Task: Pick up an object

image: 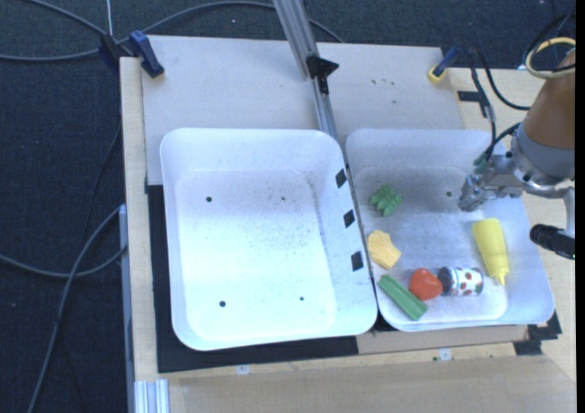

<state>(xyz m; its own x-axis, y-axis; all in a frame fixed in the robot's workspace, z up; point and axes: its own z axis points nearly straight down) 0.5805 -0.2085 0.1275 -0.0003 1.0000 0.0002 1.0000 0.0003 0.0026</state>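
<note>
Right bin [512, 311] holds six small objects [425, 284]; left bin [183, 155] beside it, touching.

Light: bright and even over my bench [247, 82].
Glare: white bins [256, 151] slightly washed out.
Shadows: faint, soft.
Focus: mildly soft, grainy throughout.

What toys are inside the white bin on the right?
In the right bin lie a green block, a yellow block, a green stick, a red piece, a spotted can and a yellow bottle. The hand covers some floor.
</note>
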